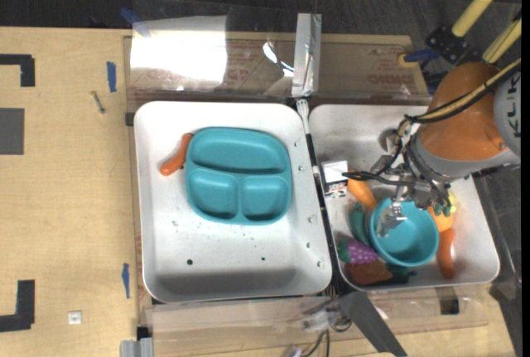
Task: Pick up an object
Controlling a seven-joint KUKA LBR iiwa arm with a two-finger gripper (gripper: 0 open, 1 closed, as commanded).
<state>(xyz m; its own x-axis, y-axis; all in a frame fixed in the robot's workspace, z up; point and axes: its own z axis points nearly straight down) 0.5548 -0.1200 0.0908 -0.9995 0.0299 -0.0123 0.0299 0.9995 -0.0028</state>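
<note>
Camera view: the table (58, 181) carries two white bins side by side. The left bin (166, 256) holds a teal divided plate (238, 175), with an orange carrot-like piece (174, 158) touching the plate's left rim. The right bin (476, 260) holds a cluster of things: a teal bowl (410, 241), an orange piece (361, 191) at the bowl's upper left, a purple grape bunch (360, 251) over a brown item at its lower left, a second orange piece (447, 252) along its right side, and a small white card (334, 174) near the bin's left wall. The arm (465, 119) reaches in from the right, and the tool (399, 210) is low over the bowl, at or inside its rim. Cables and wrist hardware cover the tool, so its state cannot be told, and nothing is seen held. The step in hand is judged to be the approach or grasp attempt on the bowl. The next move calls for a firm closure on the rim, then a straight lift clear of the neighbouring pieces, which crowd the bowl and may shift.
</note>
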